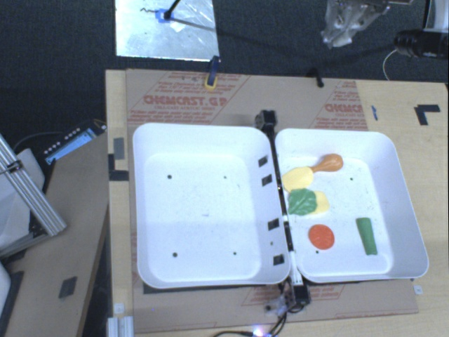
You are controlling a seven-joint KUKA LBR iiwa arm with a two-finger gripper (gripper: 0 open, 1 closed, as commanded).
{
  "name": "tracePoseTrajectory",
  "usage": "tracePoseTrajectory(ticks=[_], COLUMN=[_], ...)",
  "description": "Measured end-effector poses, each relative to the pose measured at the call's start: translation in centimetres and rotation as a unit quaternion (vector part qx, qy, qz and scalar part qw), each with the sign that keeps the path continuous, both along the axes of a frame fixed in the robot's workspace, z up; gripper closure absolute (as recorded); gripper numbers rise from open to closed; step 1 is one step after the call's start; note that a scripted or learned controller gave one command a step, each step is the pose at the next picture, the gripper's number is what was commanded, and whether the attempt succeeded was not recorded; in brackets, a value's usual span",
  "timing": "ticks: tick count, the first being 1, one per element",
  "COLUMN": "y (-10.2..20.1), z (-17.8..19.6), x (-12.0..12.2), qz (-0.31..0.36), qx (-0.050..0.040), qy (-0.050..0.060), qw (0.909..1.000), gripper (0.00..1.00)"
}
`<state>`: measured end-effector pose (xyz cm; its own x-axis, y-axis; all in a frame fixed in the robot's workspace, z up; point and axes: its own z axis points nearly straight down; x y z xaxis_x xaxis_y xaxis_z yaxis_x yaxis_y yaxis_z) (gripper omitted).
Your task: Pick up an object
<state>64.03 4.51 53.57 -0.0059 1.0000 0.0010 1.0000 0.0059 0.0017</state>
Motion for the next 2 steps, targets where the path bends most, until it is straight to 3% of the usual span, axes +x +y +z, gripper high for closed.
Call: tracePoseTrajectory(ticks=[2], y=[5.5], z=[0.0], x=[-11.5], qz=[0.001], qx=[0.0005], qy=[0.000], qw=[1.0000], gripper=[1.00])
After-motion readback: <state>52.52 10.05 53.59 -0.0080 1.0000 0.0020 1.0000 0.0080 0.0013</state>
